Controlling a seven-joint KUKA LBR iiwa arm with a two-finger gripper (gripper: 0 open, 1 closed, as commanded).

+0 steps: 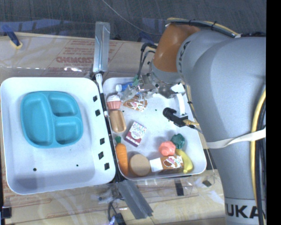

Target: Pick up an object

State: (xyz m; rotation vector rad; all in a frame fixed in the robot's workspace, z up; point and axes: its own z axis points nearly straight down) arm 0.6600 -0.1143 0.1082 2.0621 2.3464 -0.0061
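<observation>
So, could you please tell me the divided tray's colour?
Turquoise blue, on the divided tray, seen in the camera view.

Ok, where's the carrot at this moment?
The carrot lies in the right bin, against its left wall near the front corner, just left of the round tan disc and below the hot dog.

Grey arm [215, 78] reaches over right bin [196, 165] of toys
</observation>
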